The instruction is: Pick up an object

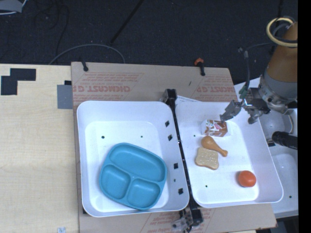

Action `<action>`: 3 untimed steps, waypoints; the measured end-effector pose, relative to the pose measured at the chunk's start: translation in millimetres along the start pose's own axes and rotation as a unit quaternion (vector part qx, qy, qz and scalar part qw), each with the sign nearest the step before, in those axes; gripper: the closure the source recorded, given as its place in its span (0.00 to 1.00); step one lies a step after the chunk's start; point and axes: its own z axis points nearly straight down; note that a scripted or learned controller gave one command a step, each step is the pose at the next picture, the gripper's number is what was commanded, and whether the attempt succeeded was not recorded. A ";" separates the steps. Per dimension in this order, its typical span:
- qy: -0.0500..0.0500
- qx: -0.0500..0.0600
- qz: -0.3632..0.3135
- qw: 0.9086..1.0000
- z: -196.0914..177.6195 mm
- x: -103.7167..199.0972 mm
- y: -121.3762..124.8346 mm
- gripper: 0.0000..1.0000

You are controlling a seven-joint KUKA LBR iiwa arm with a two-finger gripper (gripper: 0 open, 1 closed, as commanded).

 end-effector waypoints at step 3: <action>0.000 -0.002 0.000 1.000 104.2 -2.1 -8.0 0.00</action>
